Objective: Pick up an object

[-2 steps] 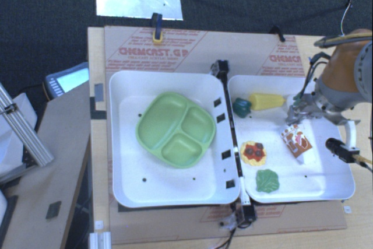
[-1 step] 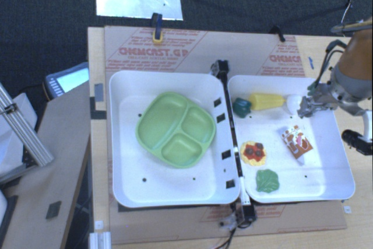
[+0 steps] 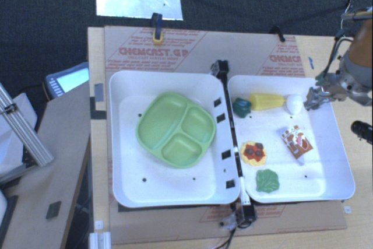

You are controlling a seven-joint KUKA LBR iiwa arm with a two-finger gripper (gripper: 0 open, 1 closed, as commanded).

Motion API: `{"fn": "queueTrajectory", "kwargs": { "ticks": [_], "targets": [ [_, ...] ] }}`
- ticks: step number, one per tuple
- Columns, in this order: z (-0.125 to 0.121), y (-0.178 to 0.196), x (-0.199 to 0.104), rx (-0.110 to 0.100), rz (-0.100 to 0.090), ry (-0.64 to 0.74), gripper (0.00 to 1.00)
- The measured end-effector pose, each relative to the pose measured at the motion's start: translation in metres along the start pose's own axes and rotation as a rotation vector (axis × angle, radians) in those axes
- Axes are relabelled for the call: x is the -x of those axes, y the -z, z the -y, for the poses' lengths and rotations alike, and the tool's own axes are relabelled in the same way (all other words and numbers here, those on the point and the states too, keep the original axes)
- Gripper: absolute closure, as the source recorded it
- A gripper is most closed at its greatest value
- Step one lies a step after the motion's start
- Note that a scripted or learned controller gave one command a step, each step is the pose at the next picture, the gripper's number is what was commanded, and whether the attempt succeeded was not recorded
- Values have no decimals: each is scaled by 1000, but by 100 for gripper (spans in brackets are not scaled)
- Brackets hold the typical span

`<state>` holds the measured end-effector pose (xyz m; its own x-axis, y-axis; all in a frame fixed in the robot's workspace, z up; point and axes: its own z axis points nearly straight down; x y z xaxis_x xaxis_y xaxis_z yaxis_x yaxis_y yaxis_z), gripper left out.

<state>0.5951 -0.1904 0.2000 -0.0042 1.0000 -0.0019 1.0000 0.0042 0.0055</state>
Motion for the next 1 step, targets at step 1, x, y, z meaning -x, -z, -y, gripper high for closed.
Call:
{"fn": "queueTrajectory", "kwargs": {
  "ticks": [1],
  "targets": [
    [-1, 34, 0, -1, 0, 0, 100]
  ]
}}
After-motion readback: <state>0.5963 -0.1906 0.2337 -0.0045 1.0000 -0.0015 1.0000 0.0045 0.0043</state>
